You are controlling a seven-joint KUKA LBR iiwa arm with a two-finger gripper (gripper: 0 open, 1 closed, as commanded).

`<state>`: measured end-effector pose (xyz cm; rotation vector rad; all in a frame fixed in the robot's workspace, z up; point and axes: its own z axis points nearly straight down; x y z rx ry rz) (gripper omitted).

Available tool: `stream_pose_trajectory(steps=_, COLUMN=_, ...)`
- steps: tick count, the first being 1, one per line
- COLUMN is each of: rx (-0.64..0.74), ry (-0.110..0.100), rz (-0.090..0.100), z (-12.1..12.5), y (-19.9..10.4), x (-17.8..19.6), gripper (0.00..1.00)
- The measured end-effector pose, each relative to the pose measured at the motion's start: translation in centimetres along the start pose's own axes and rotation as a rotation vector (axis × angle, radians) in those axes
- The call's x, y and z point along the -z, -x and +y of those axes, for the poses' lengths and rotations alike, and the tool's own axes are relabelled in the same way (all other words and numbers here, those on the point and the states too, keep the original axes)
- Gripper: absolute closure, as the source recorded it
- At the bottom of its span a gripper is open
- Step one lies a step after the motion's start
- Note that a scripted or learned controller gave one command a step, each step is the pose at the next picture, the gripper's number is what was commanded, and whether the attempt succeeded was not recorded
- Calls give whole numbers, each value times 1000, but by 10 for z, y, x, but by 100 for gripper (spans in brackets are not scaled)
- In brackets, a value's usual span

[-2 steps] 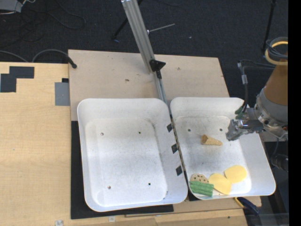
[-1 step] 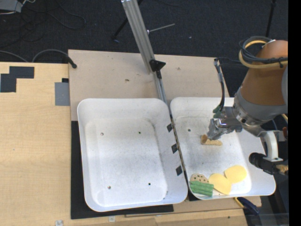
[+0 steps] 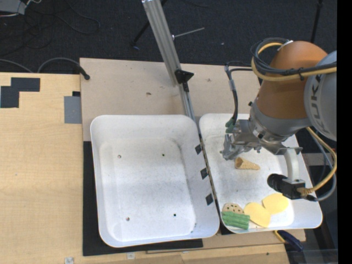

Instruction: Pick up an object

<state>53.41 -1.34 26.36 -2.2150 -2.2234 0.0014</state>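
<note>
My gripper (image 3: 230, 149) hangs low over the upper left part of the right bin (image 3: 308, 219), under the orange wrist band. A small tan wedge (image 3: 247, 164) lies on the bin floor just right of and below the gripper, close to it but apart. At the bin's front lie two yellow round pieces (image 3: 275, 203) (image 3: 258, 214), a green ridged piece (image 3: 236, 220) and a small brown dotted biscuit (image 3: 232, 208). I see nothing held in the gripper.
The left bin (image 3: 99, 147) sits beside the right one, with black clips (image 3: 204, 172) along the shared wall. A slanted aluminium rail (image 3: 165, 43) rises behind the bins. The wooden bench (image 3: 38, 158) spreads to the left.
</note>
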Motion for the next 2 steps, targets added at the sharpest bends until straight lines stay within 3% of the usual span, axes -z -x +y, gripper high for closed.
stream_pose_trajectory(steps=2, rx=-2, ry=-1, rz=-1, z=32, y=-89, x=-30, gripper=100)
